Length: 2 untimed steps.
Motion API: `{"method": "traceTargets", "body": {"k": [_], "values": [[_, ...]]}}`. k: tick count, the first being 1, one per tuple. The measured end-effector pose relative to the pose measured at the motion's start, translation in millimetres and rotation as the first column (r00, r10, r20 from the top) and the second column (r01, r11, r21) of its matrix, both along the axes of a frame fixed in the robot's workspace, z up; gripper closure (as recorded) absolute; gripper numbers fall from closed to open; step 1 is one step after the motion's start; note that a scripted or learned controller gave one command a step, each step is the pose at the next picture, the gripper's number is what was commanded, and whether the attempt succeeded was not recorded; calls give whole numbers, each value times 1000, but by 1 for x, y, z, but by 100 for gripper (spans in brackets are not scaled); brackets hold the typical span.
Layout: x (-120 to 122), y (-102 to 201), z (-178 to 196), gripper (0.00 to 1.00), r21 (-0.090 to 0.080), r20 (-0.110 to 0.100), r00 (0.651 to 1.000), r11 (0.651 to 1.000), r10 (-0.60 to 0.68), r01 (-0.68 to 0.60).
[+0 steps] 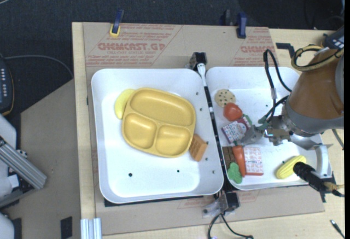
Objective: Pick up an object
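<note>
Claw sits low in the right bin, over a small white-and-red packet. Its fingers are blurred against the grey wrist, so I cannot tell how far apart they are or whether they have hold of anything. Packet partly covered by the claw; print unreadable.

Just above the packet: a glossy red tomato and a round speckled cookie. Below it: an orange carrot with a green top, touching a flat red-and-white card. A yellow corn cob lies near the bin's lower right, its end hidden by a black cable fitting.

Arm grey and orange, cut off at the right edge.

Left bin: smooth yellow three-part tray, a yellow piece half hidden under it, a tan block touching its corner.

Worktop is brown board with red lettering.
</note>
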<state>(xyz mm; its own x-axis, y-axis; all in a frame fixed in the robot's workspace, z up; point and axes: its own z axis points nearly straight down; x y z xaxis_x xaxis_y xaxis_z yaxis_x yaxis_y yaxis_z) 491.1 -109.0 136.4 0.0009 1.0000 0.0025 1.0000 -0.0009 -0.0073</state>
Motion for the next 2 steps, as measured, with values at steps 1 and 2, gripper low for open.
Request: {"method": "traceTargets", "body": {"k": [1,2], "values": [[7,-1,-44,0,-6,29,1000,1000,-3,3],[8,-2,-31,100,-10,34,999,1000,-3,3]]}}
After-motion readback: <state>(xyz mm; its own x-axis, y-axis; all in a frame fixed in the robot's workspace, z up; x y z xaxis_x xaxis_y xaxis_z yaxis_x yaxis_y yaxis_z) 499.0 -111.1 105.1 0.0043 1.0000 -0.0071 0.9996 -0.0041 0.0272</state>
